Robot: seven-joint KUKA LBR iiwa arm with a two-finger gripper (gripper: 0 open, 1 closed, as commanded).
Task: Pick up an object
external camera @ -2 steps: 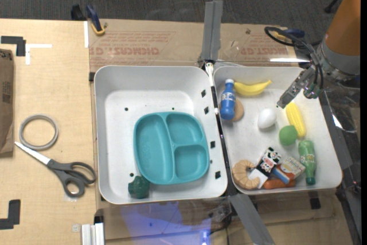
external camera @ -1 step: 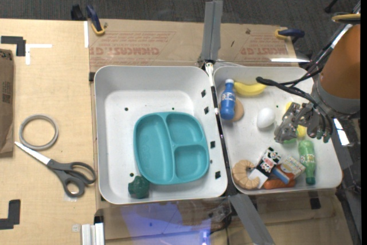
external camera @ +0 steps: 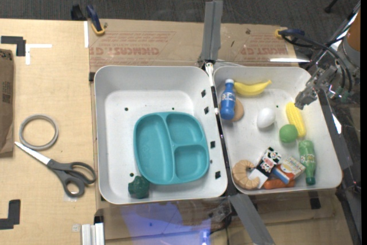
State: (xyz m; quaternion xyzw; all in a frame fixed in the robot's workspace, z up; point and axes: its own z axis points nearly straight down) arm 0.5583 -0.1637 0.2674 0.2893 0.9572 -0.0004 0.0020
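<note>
My gripper [external camera: 304, 97] hangs over the right bin's [external camera: 327, 183] far right side, just above the top end of a yellow corn cob [external camera: 296, 118]. Nothing is seen held in it. Below the corn lie a green ball [external camera: 288, 133] and a green bottle [external camera: 307, 161]. A white egg [external camera: 265, 117] sits mid-bin, a banana [external camera: 252, 87] near the back wall, and a blue bottle [external camera: 228, 99] against the left wall. At the front are a croissant [external camera: 245, 175] and a small printed carton [external camera: 268, 162].
The left bin [external camera: 109, 123] holds a teal divided plate [external camera: 171, 147] and a dark green lump [external camera: 138, 187] at its front corner. Scissors [external camera: 63, 168] and a tape ring [external camera: 38, 131] lie on the bench to the left. Cables hang by the arm at the right.
</note>
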